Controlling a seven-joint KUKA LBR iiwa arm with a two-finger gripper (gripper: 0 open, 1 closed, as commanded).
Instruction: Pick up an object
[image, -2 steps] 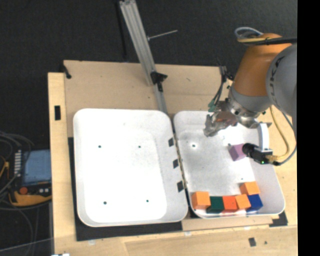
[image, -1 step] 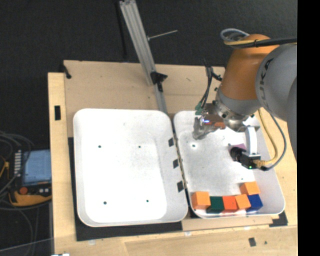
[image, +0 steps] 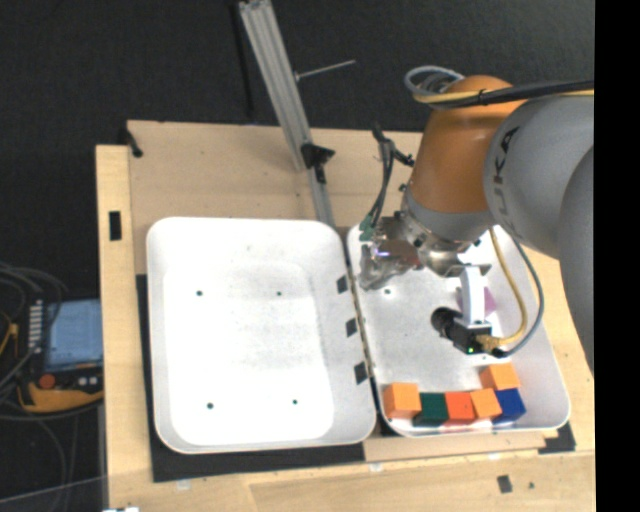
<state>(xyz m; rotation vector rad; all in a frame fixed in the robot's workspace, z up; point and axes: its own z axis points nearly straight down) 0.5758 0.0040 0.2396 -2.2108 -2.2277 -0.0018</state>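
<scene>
You have the grey KUKA arm with its orange band (image: 455, 150) reaching in from the right, and its two-finger gripper (image: 378, 262) hangs over the far left corner of the right-hand shallow white plastic bin (image: 420, 330), close to that bin's left wall. You cannot tell from this angle how the gripper is set, since the wrist body and its cabling cover it, and no object can be made out in its grasp.

The objects you might pick sit along the near edge of the right-hand bin, well apart from the gripper. An orange block (image: 402, 398) lies nearest the bin's near left corner, with a dark green block (image: 433, 407) just beside it, then a red-orange block (image: 459, 405) and another orange block (image: 485, 403), all crowded in a row. A blue block (image: 510, 403) closes the row towards the near right corner, and one more orange block (image: 501, 377) sits just behind it. A small purple piece (image: 488, 300) shows near the bin's right side, partly hidden by the white and black sensor unit (image: 465, 318) mounted on the arm.

The left-hand shallow white plastic bin (image: 250, 330) sits side by side with the right one on the wooden bench (image: 220, 170). A slanted grey metal rail (image: 285, 100) rises from the far edge of the bench.
</scene>
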